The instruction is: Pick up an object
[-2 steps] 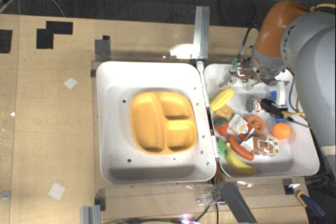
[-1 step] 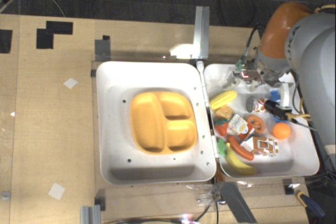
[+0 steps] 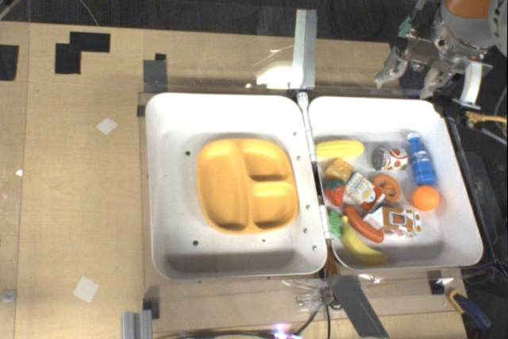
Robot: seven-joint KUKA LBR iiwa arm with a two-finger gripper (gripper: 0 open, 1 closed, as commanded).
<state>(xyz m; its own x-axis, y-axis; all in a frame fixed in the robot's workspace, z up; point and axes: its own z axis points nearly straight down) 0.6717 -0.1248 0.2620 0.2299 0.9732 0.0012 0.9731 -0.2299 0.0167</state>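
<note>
The grey arm with its orange band hangs above the far right corner of the right white bin (image 3: 452, 171); its gripper (image 3: 429, 75) holds nothing, and I cannot tell how it is set. That bin holds a yellow banana (image 3: 340, 148), blue bottle (image 3: 421, 161), orange ball (image 3: 426, 198) and other toys. The left white bin (image 3: 171, 171) holds a yellow divided tray (image 3: 244, 183).

One fixed camera looks down at a slant on the tabletop (image 3: 71, 194), taking in both white bins (image 3: 171, 194) side by side.
</note>
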